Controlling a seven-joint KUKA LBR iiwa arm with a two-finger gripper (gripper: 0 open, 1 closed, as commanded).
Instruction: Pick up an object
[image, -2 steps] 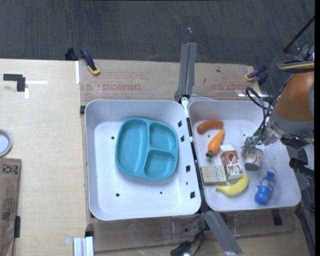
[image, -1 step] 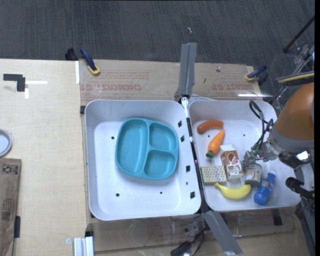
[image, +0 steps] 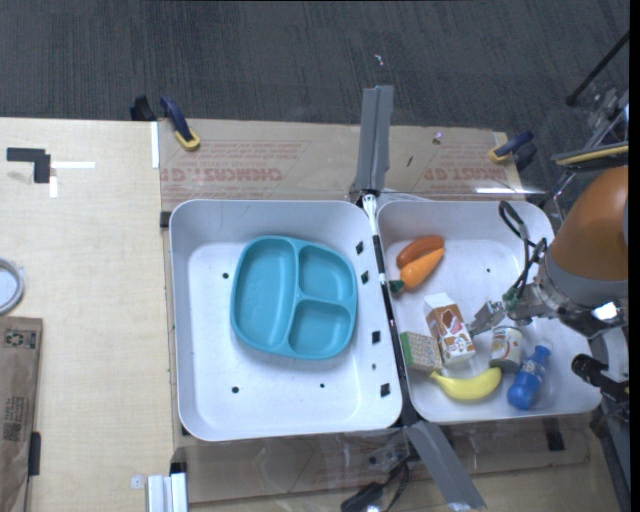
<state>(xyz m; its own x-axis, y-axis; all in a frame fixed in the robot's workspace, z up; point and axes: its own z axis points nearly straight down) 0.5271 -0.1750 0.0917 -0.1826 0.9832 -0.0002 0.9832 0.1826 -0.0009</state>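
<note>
I saw the gripper low in the right bin, beside the carton; I couldn't tell its finger state.

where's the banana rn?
In the camera view the banana lies in the right bin, near its front edge, just below the small carton and left of the blue bottle.

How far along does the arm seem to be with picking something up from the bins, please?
Done: the arm has reached into the right bin, with the gripper low among the items beside the small carton. In hand: nothing visibly; I cannot tell how its fingers stand. Left: the grasp and lift. The carrot, banana and blue bottle lie in the bin, and the blue tray sits in the left bin.
</note>
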